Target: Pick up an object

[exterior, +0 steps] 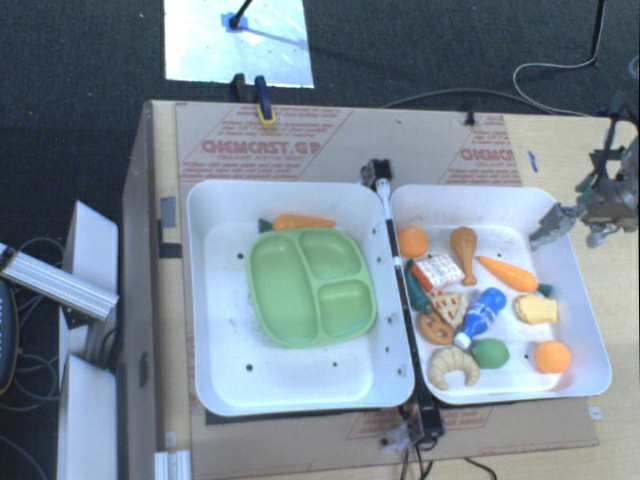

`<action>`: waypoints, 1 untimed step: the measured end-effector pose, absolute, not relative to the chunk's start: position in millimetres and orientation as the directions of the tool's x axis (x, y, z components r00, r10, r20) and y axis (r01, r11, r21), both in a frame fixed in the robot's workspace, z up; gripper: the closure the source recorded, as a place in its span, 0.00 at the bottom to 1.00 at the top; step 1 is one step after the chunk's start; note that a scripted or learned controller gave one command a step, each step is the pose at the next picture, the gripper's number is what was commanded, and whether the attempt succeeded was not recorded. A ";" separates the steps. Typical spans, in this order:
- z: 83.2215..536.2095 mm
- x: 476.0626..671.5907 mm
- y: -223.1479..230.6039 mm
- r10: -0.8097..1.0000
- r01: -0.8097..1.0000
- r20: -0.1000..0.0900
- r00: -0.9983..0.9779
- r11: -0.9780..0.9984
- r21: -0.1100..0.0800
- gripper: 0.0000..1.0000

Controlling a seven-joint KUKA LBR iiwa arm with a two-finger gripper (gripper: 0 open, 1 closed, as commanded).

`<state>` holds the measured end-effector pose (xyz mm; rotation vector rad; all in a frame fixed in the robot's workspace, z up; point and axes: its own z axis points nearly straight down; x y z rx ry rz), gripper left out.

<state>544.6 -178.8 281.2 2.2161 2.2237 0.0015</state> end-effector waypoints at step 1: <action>187.8 560.3 -166.3 1.000 1.000 0.000 -0.004 0.004 -0.001 0.00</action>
